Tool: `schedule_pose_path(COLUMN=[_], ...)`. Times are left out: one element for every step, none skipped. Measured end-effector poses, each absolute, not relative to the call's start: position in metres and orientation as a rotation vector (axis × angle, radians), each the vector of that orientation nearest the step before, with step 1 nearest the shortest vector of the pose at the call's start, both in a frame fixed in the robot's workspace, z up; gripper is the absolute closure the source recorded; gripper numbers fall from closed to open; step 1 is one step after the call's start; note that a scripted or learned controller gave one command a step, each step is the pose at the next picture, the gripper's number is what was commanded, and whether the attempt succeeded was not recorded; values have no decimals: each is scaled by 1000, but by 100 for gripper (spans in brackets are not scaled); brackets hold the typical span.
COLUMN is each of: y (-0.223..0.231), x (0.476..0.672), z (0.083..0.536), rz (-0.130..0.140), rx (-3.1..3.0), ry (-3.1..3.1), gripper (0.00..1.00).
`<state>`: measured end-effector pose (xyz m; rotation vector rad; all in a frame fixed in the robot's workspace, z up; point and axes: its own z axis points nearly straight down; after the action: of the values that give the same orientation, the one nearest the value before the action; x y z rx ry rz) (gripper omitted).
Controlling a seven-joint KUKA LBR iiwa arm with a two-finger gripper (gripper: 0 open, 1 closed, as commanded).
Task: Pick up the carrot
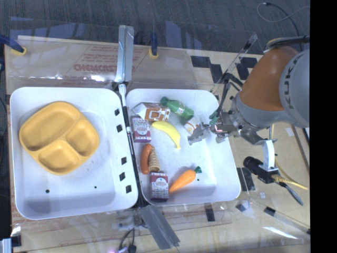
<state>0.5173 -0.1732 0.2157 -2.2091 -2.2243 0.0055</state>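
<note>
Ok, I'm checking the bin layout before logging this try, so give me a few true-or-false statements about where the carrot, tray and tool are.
1. The carrot lies in the right bin. True.
2. The yellow divided tray sits in the right bin. False: it sits in the left bin.
3. The tool is over the right bin, above the carrot in the view and apart from it. True.
4. The banana touches the carrot. False: white bin floor shows between them.
5. The carrot's green top points toward the left bin. False: it points to the right, away from it.
</note>
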Motion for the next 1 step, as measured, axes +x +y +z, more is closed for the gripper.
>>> schedule_pose_path(y=[-160], x=[480], z=[119], rz=[4], rx=[-2025], ry=[-2393], gripper=[0])
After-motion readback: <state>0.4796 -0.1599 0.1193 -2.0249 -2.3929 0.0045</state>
